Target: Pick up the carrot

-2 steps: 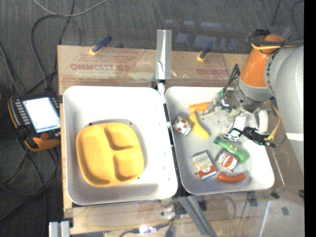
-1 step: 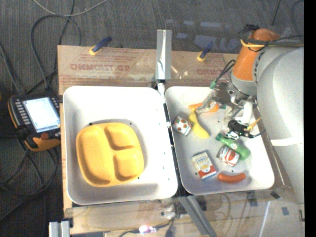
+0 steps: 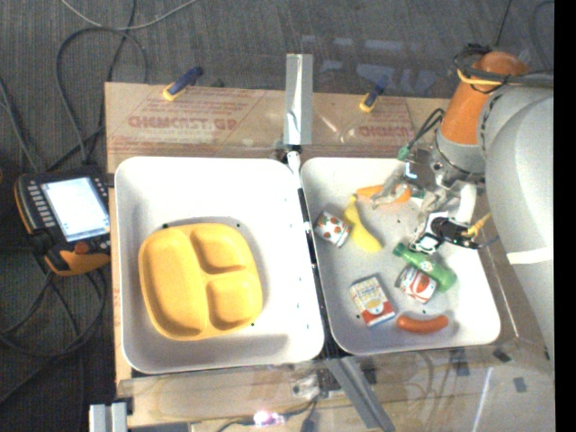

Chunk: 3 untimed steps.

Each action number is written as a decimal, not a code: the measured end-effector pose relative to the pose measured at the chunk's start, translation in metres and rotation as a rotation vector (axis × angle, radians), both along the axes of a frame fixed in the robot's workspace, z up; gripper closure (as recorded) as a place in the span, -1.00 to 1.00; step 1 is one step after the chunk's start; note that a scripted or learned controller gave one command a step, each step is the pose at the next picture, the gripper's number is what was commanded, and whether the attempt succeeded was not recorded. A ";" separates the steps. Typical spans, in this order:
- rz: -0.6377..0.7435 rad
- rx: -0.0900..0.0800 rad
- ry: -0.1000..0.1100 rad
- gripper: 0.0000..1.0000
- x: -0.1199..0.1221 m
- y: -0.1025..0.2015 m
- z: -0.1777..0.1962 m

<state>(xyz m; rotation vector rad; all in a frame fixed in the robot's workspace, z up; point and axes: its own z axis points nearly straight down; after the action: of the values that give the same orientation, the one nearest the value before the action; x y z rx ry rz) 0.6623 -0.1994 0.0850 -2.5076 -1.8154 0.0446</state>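
Note:
The carrot (image 3: 369, 191) is a small orange piece lying at the back of the right bin (image 3: 477, 331), near its far wall. My gripper (image 3: 405, 193) hangs low over the bin directly to the right of the carrot, and it hides the carrot's right end. Whether it touches the carrot is unclear from this angle. The grey arm with its orange band (image 3: 463, 111) comes down from the upper right.
In the right bin lie a yellow banana-like piece (image 3: 364, 232), a small red-and-white ball (image 3: 331, 229), a green bottle (image 3: 426, 266), a red can (image 3: 416, 284), a small carton (image 3: 372, 300) and a red sausage (image 3: 423, 323). A yellow compartment tray (image 3: 202, 277) fills the left bin (image 3: 135, 187).

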 end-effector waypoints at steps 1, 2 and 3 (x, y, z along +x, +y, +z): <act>0.000 -0.014 -0.011 1.00 0.002 -0.002 0.011; 0.000 -0.011 -0.003 -1.00 0.000 -0.002 0.010; 0.002 -0.009 0.003 1.00 0.000 0.001 0.018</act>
<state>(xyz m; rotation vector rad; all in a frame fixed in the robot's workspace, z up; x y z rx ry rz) 0.6622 -0.1988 0.1031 -2.5108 -1.8206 0.0563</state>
